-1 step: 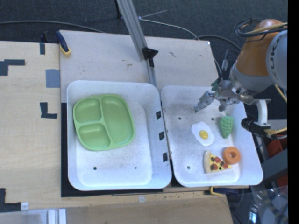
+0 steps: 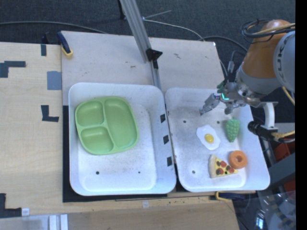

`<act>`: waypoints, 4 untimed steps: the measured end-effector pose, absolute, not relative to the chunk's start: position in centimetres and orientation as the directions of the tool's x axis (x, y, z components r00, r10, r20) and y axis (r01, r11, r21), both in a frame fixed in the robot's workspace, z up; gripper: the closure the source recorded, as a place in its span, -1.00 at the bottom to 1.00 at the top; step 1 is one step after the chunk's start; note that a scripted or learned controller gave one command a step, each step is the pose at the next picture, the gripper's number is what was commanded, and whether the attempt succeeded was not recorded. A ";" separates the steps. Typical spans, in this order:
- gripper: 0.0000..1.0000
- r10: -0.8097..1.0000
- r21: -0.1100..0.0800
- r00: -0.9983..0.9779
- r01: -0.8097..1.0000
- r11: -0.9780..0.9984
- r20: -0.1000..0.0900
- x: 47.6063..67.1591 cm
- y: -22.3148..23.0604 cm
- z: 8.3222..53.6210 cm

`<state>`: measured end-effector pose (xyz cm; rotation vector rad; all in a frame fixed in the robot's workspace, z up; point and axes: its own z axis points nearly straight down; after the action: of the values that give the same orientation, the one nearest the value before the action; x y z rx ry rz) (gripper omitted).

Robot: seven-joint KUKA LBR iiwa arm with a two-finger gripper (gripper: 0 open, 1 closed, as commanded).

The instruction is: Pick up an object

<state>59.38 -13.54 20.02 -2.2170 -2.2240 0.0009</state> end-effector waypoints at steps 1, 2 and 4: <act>-1.00 1.000 -0.007 -0.001 1.000 0.001 -0.001 59.0 -14.5 14.8; -1.00 1.000 -0.007 -0.002 1.000 0.002 0.000 58.8 -14.4 9.4; 1.00 1.000 0.003 0.000 1.000 0.000 -0.001 58.5 -14.9 15.3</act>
<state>58.46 -14.90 15.31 -2.2227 -2.2237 -0.0024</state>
